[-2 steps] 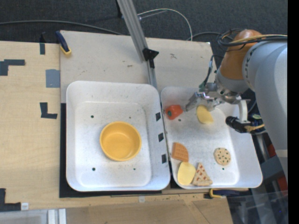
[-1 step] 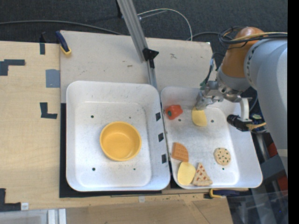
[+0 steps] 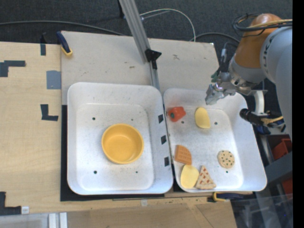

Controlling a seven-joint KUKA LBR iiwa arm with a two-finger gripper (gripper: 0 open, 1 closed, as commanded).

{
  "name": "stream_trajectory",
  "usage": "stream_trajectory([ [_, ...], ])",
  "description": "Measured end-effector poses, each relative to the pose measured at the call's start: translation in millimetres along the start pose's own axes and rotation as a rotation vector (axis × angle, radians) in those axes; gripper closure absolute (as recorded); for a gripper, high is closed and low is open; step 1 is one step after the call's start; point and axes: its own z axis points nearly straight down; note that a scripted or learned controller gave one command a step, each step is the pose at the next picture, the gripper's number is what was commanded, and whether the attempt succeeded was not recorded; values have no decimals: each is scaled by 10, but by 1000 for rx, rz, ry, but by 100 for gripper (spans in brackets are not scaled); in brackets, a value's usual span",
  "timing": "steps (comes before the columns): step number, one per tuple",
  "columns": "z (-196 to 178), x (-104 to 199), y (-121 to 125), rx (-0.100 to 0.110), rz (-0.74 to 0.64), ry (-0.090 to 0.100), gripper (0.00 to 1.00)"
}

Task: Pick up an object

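The gripper (image 3: 212, 97) hangs over the back edge of the right bin (image 3: 247, 146), near its far right corner, and whether it is spread or pressed together I cannot tell, since it shows as a small grey blur from this slant. Nothing appears between its tips. Just in front of it, toward the camera, a pale yellow oval piece (image 3: 203, 118) lies on the bin floor, apart from the gripper. To the left of that piece sits a small red-orange toy with a green top (image 3: 176, 113), possibly a pepper or tomato, close to the wall shared with the left bin (image 3: 85, 103). Nearer the front of the right bin lie an orange waffle-like piece (image 3: 183, 154), a second yellow piece (image 3: 189, 177), a triangular pizza slice (image 3: 205, 179) touching it, and a chocolate-chip cookie (image 3: 226, 159) off to the right. The left bin holds a yellow bowl (image 3: 122, 143), upright, near its middle.
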Motion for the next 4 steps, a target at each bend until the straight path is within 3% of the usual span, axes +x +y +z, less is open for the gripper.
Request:
stream_trajectory([
  [1, -514, 2, 12, 0, 0, 0, 100],
  [4, -793, 1617, 65, 6, -5, 3, 100],
])
